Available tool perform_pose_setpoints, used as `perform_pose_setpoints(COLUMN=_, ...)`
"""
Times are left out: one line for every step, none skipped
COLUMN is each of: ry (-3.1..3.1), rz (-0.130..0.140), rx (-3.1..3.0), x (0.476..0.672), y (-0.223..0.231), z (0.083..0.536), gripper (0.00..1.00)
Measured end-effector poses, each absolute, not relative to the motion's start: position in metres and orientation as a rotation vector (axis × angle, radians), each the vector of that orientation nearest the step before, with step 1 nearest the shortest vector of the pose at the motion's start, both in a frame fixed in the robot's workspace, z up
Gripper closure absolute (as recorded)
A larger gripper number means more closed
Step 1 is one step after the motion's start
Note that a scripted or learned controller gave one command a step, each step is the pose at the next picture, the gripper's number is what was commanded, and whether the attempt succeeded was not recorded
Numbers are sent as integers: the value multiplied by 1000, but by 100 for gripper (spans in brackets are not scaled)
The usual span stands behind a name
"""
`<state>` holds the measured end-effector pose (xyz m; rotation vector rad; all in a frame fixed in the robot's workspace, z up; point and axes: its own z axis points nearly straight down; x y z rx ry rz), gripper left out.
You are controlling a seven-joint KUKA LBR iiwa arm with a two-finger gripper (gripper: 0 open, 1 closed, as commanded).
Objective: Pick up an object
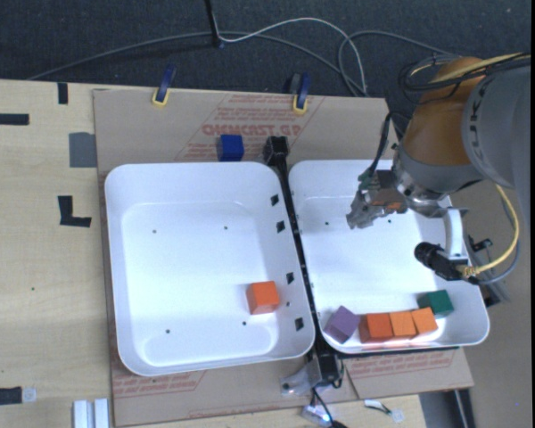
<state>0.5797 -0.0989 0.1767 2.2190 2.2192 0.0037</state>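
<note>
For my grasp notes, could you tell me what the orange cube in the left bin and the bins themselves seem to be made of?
The orange cube looks like painted wood or dense foam: matte faces, crisp edges, no glare. Which of the two, the view cannot settle. The left bin and the right bin look like thin moulded white plastic: smooth, rounded rims, a faint sheen.

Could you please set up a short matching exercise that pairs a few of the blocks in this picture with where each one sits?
Things:
1. blue block
2. lone orange block
3. purple block
4. green block

Places:
A. left bin, near its front right
B. right bin, front right corner
C. on the cardboard behind the left bin
D. right bin, front left corner

Pairs: 1-C, 2-A, 3-D, 4-B
</note>
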Motion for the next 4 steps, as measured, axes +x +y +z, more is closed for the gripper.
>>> perform_pose_setpoints(ry=2220, rz=4, rx=2219, x=580, y=-99, z=229, gripper=100)
perform_pose_setpoints(ry=2227, rz=2, rx=2217, x=575, y=-44, z=238, gripper=100)
perform_pose_setpoints(ry=2227, rz=-1, rx=2218, x=578, y=7, z=224, gripper=100)
perform_pose_setpoints(ry=2226, rz=1, rx=2217, x=584, y=53, z=231, gripper=100)
